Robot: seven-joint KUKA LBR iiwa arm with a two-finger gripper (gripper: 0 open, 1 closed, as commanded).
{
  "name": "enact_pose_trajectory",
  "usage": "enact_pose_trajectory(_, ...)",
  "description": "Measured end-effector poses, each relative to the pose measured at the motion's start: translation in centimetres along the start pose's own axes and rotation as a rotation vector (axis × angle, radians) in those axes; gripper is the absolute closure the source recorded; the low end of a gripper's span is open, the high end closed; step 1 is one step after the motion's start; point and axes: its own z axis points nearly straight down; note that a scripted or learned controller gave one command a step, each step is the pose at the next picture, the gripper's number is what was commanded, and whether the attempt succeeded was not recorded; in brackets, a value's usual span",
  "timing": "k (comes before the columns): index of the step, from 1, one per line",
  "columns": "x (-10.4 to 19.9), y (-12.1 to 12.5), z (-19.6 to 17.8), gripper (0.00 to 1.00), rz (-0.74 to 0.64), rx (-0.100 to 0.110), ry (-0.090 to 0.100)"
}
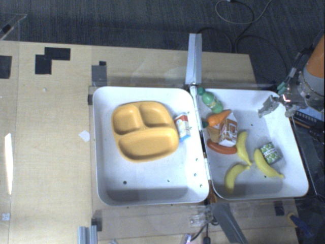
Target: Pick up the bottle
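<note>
The bottle [210, 101] is small and green with a green cap. It lies in the far left corner of the right bin [299, 187], against the divider, just above a carrot [219, 118]. My gripper [278, 109] hangs over the far right part of the same bin, well to the right of the bottle and apart from it. It is open, with nothing between its fingers [267, 106].
Below the bottle lie a small carton [228, 130], a sausage [222, 147], three bananas [244, 146] and a green can [271, 153]. The left bin [147, 187] holds a yellow divided plate [144, 130] and a small can [183, 126].
</note>
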Motion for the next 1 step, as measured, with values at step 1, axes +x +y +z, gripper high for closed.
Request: enact_pose_trajectory(1,0.0,0.0,-0.01,0.0,0.0,0.0,0.0)
